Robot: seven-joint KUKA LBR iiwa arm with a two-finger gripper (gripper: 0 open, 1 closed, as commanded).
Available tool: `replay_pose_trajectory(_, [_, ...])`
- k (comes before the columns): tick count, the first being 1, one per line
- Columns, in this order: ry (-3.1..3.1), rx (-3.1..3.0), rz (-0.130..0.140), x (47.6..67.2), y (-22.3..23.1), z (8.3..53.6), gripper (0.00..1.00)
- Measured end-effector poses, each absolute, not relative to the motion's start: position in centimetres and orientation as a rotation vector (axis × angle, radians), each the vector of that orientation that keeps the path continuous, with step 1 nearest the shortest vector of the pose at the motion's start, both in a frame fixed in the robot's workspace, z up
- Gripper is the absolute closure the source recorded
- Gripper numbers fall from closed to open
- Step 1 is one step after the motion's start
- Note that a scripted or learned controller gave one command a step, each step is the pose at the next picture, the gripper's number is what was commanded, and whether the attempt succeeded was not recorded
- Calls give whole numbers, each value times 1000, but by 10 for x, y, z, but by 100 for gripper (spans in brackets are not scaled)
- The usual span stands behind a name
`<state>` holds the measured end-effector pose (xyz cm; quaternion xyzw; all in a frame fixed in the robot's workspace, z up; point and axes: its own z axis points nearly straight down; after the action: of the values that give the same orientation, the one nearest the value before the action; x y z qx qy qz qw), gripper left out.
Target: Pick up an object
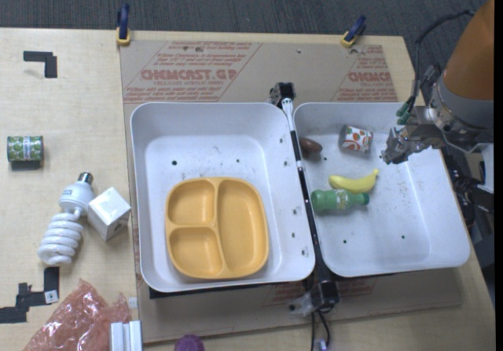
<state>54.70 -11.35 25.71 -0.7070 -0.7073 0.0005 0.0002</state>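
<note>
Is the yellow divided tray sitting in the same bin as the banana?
No. The yellow divided tray lies in the left bin, while the banana lies in the right bin beside the green bottle.

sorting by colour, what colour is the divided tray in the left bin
Yellow-orange all over, the divided tray shows plainly in the camera view.

On the counter (71, 106) left of the bins lie a spiral light bulb (64, 224), a small white box (109, 211) touching it, a green can (24, 149) on its side, and crumpled pink plastic (75, 322).
</note>
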Motion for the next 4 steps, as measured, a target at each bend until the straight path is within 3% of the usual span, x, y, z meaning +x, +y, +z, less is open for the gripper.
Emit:
replay_pose_trajectory(1, [-2223, -2222, 0, 635, -150, 131, 0])
replay_pose_trajectory(2, [-2221, -2222, 1, 600, -117, 92, 0])
replay_pose_trajectory(3, [-2219, -2224, 0, 540, -107, 92, 0])
replay_pose_trajectory(4, [-2219, -2224, 0, 497, -104, 92, 0])
